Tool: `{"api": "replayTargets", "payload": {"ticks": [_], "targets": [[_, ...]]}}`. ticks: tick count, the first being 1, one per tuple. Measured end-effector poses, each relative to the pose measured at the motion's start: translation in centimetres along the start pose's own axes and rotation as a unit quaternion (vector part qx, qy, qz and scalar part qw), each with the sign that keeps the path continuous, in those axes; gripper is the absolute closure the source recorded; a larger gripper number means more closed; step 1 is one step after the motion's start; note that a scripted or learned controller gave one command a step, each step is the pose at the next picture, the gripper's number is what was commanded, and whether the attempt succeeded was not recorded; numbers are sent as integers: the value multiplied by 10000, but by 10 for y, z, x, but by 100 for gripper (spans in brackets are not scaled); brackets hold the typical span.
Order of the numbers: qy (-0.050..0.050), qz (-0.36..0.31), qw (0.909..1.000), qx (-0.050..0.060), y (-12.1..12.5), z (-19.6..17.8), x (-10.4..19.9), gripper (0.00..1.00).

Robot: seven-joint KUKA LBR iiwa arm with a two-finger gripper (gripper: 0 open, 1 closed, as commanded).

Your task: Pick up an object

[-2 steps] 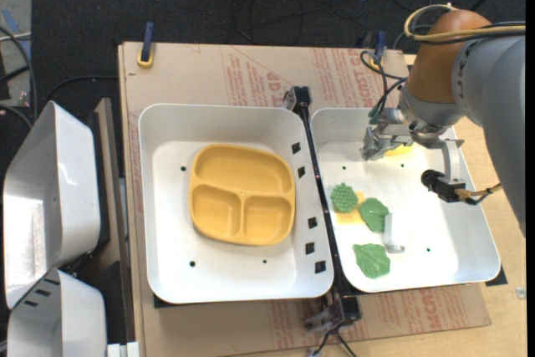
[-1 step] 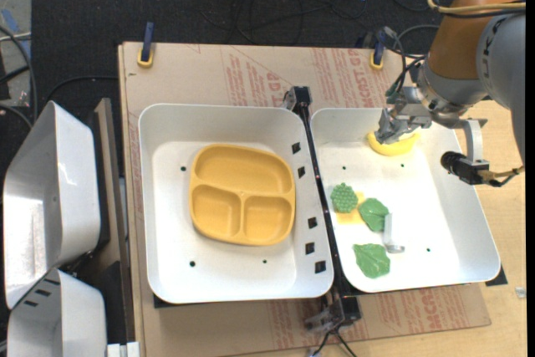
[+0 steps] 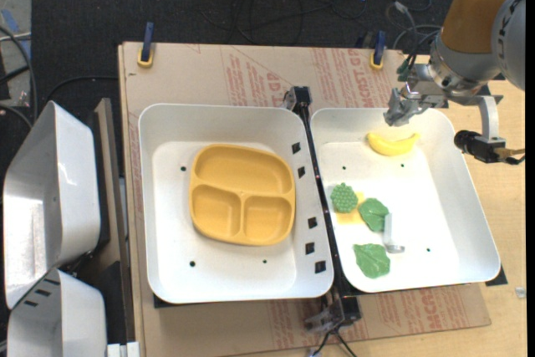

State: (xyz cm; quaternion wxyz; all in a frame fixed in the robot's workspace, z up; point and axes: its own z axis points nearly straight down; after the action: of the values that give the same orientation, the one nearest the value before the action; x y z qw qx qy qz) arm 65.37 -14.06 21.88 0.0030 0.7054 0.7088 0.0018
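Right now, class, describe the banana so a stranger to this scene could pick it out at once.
Find the right bin, the one without the yellow tray. At its far edge, just under the gripper, lies the banana. It is the bin's one yellow, curved piece; its neighbours are green and sit nearer the camera.

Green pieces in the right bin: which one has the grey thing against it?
The middle green piece, between the bumpy one and the lowest one. The grey piece touches its lower right edge.
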Motion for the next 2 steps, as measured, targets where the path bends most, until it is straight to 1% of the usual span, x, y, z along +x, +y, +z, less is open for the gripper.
{"api": "replayTargets", "payload": {"ticks": [1,2], "targets": [[0,0,10000,1,2,-39,0,100],[18,-17,10000,28,1,-45,53,100]]}}
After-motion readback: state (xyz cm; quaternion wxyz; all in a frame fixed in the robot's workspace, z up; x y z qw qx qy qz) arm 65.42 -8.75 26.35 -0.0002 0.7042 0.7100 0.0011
